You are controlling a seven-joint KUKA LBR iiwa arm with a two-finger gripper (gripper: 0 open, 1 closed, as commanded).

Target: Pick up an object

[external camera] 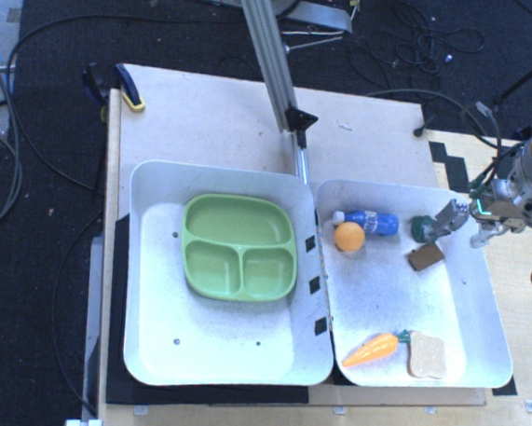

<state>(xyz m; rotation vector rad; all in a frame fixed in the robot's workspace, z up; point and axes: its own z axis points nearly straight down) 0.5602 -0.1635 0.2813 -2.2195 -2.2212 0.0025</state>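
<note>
Looking down on the desk [257, 113], 2 white bins sit side by side. The left bin [148, 271] holds a green tray [240, 248] with 3 compartments, lying flat near the bin's middle.

The right bin [482, 303] holds the loose things. A blue bottle [372, 223] lies on its side near the far left corner, and an orange ball [349, 237] touches it on the near side. Further right a dark green piece [421, 229] lies near the far wall, with a brown block [425, 258] just beside it on the near side. At the near end a toy carrot [372, 349] lies tilted, its green top pointing right toward a tan slice [427, 357] just beside it.

The arm comes in from the right over the far right corner of the right bin. The hand [466, 225] hangs above that corner with its 2 fingers [451, 219] spread apart and nothing between them; one finger is just over the dark green piece and the brown block.

A metal pole [272, 53] slants across the desk's far side.
</note>
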